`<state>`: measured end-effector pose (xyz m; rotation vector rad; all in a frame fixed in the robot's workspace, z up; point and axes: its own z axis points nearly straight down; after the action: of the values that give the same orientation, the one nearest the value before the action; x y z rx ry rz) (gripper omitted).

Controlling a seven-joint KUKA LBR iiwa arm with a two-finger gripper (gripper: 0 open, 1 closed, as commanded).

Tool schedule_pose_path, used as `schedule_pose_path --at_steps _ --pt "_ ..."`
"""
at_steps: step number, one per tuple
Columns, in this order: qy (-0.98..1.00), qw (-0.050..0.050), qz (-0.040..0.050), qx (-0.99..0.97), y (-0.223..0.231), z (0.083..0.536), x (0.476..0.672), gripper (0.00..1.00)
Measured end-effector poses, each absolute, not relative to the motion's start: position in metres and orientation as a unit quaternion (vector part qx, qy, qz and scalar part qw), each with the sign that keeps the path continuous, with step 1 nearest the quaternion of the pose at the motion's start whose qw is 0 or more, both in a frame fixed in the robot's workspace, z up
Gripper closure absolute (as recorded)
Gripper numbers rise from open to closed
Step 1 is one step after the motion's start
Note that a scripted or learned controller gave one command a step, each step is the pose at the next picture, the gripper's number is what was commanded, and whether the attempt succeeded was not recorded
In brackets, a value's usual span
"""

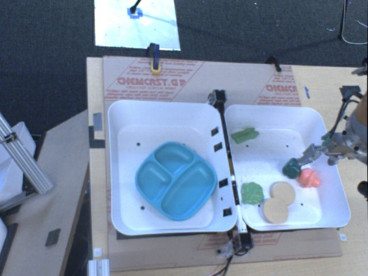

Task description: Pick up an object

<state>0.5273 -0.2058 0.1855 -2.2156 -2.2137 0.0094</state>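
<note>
Bins sit side by side on the bench: the left bin (123, 119) and the right bin (322, 125), touching along a black centre divider.

Left bin: I see one blue plate (175, 180) with three compartments, lying flat slightly near of centre and turned at an angle to the walls.

Right bin: I count six items.
- A flat green piece (244, 135) lies at the far left, near the divider.
- A leafy green piece (252, 192) lies near left, just beside the divider.
- A tan disc (283, 192) sits right of the leafy piece, and a second tan disc (275, 211) lies just nearer, the two overlapping or touching.
- A dark green object (292, 168) sits right of centre.
- An orange object (310, 177) lies just beside it on the right; I cannot tell whether the two touch.

Arm: it enters from the right edge, over the right bin's right wall. The gripper (303, 156) reaches leftward and ends directly at the far side of the dark green object, appearing to touch or overlap it. I cannot tell whether the fingers are spread or closed, nor whether the object sits between them; it appears to rest on the bin floor. The other items lie apart from the gripper.
</note>
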Motion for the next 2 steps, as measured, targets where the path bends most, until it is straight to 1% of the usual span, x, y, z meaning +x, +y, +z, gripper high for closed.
schedule_pose_path --at_steps 1,2 --pt "-0.708 -0.001 -0.0002 -0.706 -0.205 0.192 0.531 0.0" --pt "-0.708 0.001 0.0004 -0.707 -0.203 0.132 0.525 0.0"
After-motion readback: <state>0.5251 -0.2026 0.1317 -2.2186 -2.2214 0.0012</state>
